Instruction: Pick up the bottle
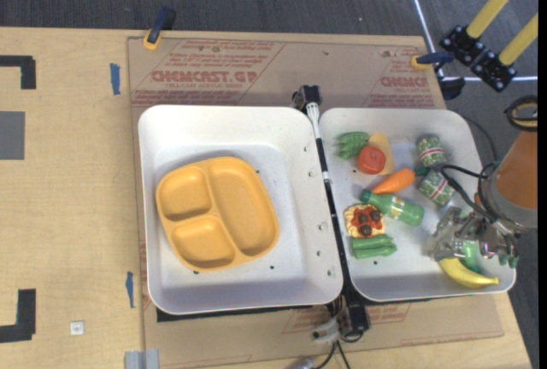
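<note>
over in the right bin [402, 286] the green bottle [397, 207] is lying on its side near the middle, red cap end pointing left, with the carrot [394, 181] just above it and a little pizza-looking toy [364, 220] touching its lower left. the gripper [461, 241] is down low at the bin's right side, right above the banana [467, 272] and well off from the bottle, and honestly i can't tell how its tool end is set, too much clutter and cable there.

my take: come up first, slide left, then drop on the bottle's fat green body and close across the short width, not along its length. carrot side is tight, so aim for the right half of the bottle where there's more bare floor around it.

room-wise, the two cans [433, 166] sit between arm and bottle-ish, so go over them. bin wall on the right is close to the wrist. left bin [171, 137] holds the yellow tray [217, 212], nothing to do with this.
</note>
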Controlling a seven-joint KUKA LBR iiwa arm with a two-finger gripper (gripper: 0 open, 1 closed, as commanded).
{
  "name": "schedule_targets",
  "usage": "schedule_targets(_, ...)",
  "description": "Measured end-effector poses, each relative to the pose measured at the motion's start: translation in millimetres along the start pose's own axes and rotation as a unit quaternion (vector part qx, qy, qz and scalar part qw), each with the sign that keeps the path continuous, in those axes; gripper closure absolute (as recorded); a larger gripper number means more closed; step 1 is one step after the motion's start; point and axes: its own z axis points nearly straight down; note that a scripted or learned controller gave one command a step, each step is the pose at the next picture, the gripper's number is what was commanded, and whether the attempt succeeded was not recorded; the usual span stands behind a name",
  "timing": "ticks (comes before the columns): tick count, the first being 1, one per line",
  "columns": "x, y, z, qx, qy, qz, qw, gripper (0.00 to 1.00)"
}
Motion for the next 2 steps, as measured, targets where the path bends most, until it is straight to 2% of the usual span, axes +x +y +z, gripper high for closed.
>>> schedule_targets(1,0.0,18.1,6.2,0.001,-0.001,-0.163,0.9866,1.0)
schedule_targets(2,-9.4,16.0,7.0,-0.001,0.0,-0.28,0.9599,1.0)
